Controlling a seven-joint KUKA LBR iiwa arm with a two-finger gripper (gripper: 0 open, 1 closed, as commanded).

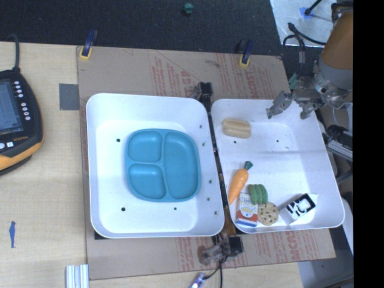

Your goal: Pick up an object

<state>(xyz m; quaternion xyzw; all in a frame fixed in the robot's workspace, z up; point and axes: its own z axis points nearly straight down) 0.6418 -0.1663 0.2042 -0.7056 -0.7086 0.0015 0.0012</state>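
Carrot [238, 184] beside snack packet [246, 210], right bin [312, 161] | gripper [294, 108] spread, holding nothing

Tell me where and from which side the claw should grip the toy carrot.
Grip the carrot across its orange middle, coming straight down. It lies flat, long axis tilted toward the green top, so close across the narrow width. Its lower tip sits close to the snack packet, so avoid that end.

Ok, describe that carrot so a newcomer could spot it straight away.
Find the right bin of the two white ones, the one without the blue plate. Along its left wall, about halfway down, lies the carrot, tilted, green stem pointing up and away. It is the only long orange thing there: the tan bread roll sits farther back, and the small packets cluster just in front of it.
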